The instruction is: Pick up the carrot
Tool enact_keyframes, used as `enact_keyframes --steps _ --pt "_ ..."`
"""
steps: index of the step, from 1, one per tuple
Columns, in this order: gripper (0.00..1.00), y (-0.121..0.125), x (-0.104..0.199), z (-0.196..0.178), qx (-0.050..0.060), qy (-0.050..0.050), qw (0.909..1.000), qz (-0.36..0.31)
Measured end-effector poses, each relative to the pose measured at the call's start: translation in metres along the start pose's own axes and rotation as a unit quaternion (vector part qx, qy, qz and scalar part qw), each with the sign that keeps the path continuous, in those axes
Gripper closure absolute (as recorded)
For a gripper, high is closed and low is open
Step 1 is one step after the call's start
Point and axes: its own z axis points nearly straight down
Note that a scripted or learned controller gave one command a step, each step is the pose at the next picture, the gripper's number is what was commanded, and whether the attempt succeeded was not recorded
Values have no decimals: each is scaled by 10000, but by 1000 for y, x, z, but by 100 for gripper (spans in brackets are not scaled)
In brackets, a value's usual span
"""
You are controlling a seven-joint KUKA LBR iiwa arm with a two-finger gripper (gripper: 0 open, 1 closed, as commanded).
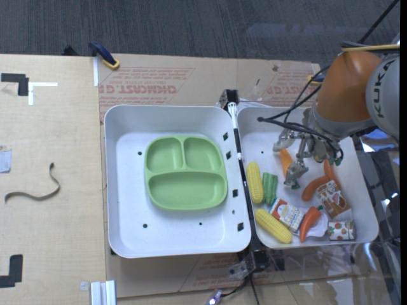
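Carrot [310, 222]: a small orange toy vegetable with a darker tip at its upper end. It lies tilted near the front of the right bin [257, 115], between a printed snack packet [289, 215] on its left and a small carton [341, 230] on its right, touching or nearly touching both.

The gripper [296, 172] hangs over the middle of the same bin, below the arm's orange band and a tangle of cables. It is well short of the carrot and holds nothing that can be seen. Whether it is set wide or narrow cannot be told from this angle.

Just beside the gripper on the left is a short orange piece [286, 160], too hidden to name. On the right lies a red-orange sausage [316, 187], with a second packet [333, 201] below it. Further left are a green pod [269, 188] and a yellow corn cob [254, 182]. A second corn cob [273, 226] lies at the front.

The left bin [115, 170] holds a green divided plate [186, 172]. Both bins sit on a pale desk [51, 246].

Judging by its look, the carrot is a light, hollow plastic toy: stiff, smooth and rather slippery, and not fragile. Its tapered shape could squirt out of a pinch near the thin end. The best hold is probably across the thicker middle, closing crosswise to its length. The neighbours crowd it closely, so the gripper may nudge them.
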Motion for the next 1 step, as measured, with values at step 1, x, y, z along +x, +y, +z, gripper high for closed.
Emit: enact_keyframes --steps 1 --pt "100 1 -3 -11 13 -34 10000 -16"
